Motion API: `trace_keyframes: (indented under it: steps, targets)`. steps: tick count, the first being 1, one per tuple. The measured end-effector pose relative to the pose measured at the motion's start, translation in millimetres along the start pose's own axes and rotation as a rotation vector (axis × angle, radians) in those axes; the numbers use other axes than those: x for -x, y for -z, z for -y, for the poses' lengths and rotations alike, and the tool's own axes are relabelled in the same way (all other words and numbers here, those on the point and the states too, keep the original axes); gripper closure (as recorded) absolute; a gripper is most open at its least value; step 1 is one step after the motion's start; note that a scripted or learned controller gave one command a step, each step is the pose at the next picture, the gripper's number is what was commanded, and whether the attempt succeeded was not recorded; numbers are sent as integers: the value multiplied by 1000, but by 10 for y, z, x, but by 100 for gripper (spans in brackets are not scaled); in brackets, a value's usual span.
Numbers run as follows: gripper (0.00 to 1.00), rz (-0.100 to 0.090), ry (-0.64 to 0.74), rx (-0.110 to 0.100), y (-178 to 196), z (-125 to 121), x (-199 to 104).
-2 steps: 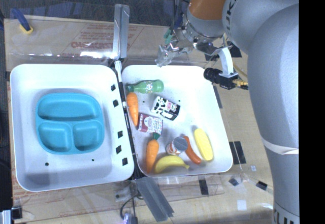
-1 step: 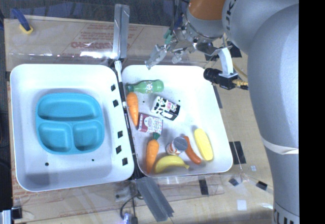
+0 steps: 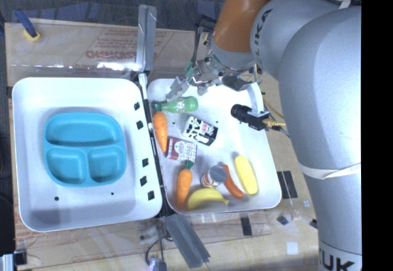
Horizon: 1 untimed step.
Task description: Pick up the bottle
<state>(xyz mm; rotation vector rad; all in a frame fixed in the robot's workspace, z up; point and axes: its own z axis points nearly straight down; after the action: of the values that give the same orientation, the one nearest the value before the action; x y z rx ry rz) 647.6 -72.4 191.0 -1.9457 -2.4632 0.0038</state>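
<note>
The bottle [image 3: 178,105] is small and green with a white cap. It lies on its side at the far left corner of the right bin [image 3: 267,141], cap toward the bin's left wall. My gripper [image 3: 187,83] hangs just above and behind the bottle, under the orange-banded wrist. The arm's grey bulk hides the bin's right side. Nothing visible is held in the gripper.
In the right bin lie a carrot [image 3: 160,129], a black-and-white box [image 3: 201,130], a red carton [image 3: 182,149], a second carrot [image 3: 184,184], a banana [image 3: 206,198], a can [image 3: 216,176] and a yellow piece [image 3: 245,174]. A blue divided tray [image 3: 85,148] sits in the left bin [image 3: 24,202].
</note>
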Motion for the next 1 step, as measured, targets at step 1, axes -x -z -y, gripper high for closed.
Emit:
trace_keyframes:
  steps: [1]
  targets:
    - [0,1,208,4,1023,-180,-367]
